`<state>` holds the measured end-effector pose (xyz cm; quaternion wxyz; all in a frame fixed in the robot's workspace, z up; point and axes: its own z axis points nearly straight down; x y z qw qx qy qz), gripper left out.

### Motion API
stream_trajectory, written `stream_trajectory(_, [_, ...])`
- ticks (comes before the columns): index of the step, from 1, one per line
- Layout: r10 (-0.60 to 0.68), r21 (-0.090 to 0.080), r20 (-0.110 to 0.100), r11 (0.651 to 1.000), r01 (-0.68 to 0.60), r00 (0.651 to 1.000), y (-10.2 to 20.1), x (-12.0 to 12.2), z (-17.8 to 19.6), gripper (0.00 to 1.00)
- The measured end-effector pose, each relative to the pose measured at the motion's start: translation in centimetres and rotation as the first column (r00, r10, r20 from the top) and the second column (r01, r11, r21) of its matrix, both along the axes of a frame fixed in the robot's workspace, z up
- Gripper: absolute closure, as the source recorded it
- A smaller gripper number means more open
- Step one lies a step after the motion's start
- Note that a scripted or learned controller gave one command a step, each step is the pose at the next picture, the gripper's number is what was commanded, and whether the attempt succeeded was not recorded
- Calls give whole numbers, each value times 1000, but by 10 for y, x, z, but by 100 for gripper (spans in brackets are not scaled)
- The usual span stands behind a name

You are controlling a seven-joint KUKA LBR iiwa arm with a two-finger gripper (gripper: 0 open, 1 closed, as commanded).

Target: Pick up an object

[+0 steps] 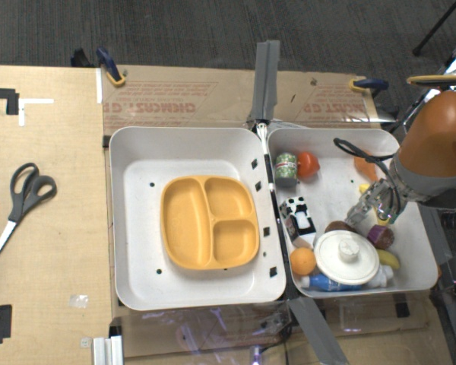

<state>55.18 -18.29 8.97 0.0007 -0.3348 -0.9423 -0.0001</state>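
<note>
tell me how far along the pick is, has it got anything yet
Done: the arm has reached into the right bin, and the gripper sits low near its far right side, close to a purple object. In hand: nothing visibly between the fingers. Left: the grasp and the lift. The white lid, orange ball and other items lie in the bin.

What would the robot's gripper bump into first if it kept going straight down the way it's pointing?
Probably the purple object or the bin floor beside it. The gripper points down into the right bin, just above that object, though depth is hard to judge from this slanted view.
</note>
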Motion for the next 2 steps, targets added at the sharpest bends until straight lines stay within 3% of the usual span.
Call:
stream_trajectory(1, [317, 0, 5, 948, -317, 948, 67, -38, 1, 100])
stream_trajectory(2, [471, 0, 2, 882, -471, 882, 35, -38, 172, 100])
